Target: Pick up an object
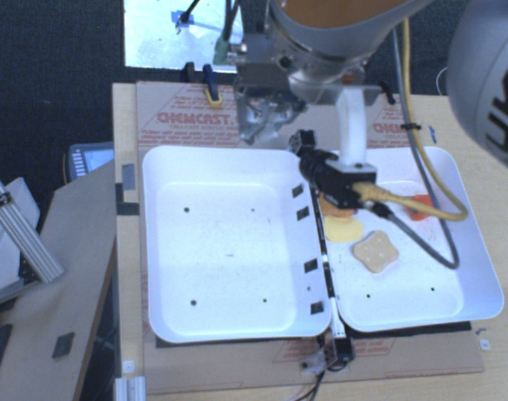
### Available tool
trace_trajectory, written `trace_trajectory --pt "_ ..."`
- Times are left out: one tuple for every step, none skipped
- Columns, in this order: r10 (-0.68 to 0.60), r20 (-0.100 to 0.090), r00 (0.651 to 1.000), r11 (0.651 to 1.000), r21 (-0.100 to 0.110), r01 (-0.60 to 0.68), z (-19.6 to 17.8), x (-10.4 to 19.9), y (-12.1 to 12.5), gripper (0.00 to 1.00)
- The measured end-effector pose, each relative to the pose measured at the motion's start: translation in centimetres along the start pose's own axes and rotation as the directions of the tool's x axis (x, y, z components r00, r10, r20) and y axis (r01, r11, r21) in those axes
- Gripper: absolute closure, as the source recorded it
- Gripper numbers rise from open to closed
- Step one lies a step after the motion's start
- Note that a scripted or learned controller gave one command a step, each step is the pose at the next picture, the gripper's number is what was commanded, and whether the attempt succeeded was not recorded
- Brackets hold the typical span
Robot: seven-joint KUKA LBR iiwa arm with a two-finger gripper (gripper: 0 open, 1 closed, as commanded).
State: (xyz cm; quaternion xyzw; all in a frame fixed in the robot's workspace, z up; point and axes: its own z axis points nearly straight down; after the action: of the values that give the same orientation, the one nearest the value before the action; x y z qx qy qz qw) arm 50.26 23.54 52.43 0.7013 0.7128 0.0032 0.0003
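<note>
- Gripper [266, 125] is seen at the upper centre of the frame, over the printed cardboard [187, 117] just beyond the left bin's [220, 257] far rim; whether it is spread or pressed together cannot be told.
- A tan square piece [376, 251] is laid flat in the right bin [442, 286], well apart from the gripper.
- A pale yellow disc [344, 230] is set just beside it, to the upper left.
- A red-orange piece [418, 208] is seen further right.

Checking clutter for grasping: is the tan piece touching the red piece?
Apart. Camera view shows bare bin floor between tan piece and red piece.
</note>
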Motion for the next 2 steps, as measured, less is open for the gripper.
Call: trace_trajectory --pt "-0.001 0.0 1.0 1.0 0.001 0.001 0.0 0.0 0.0 0.0" --pt "-0.006 -0.001 1.0 1.0 -0.002 0.006 -1.1 0.1 0.0 1.0"
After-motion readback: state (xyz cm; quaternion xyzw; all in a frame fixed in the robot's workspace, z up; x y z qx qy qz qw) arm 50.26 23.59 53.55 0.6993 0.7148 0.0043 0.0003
